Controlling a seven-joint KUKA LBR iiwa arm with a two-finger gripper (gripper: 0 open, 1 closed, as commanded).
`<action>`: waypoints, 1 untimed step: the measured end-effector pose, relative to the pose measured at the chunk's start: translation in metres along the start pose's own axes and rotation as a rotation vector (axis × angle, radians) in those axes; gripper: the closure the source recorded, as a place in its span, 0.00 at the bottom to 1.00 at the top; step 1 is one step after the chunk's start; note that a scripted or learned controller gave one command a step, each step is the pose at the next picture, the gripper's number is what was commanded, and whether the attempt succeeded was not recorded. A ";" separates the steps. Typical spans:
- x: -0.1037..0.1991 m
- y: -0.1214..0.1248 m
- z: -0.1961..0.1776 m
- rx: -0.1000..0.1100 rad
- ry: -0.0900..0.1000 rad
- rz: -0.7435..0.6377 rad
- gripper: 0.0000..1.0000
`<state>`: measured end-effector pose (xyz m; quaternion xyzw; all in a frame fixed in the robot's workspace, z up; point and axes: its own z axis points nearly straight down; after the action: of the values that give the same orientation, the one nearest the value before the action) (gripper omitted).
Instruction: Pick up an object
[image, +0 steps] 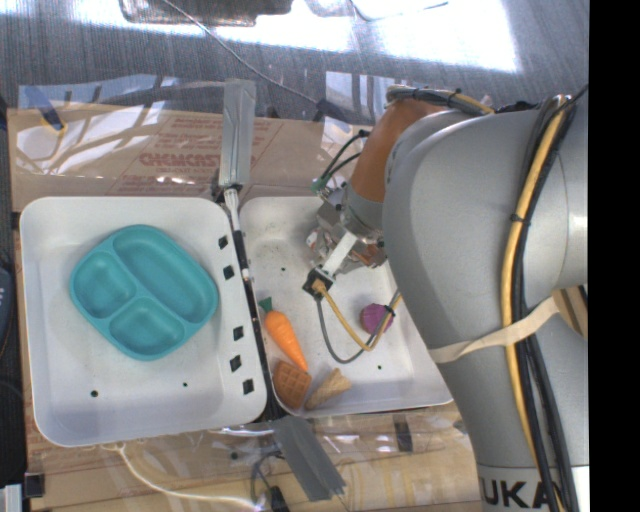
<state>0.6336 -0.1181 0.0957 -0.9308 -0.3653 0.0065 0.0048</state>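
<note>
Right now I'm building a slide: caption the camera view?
Pincer over right bin with carrot, cone and purple toy; teal plate in left bin.

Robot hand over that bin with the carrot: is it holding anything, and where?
Cannot be told; the hand is seen from above. The carrot and purple piece lie loose in the bin.

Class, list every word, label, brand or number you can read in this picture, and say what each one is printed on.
"UKA": pale letters on the arm's base; the start of the word is not visible.
"CHEMCAST" (uncertain): large red print on the cardboard behind the bins, blurred under glare.
Smaller red lines above that word: too blurred to read.
</note>
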 end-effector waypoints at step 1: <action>-0.028 0.022 -0.084 -0.013 0.006 -0.293 1.00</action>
<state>0.6297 -0.1536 0.1795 -0.8675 -0.4974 0.0005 0.0006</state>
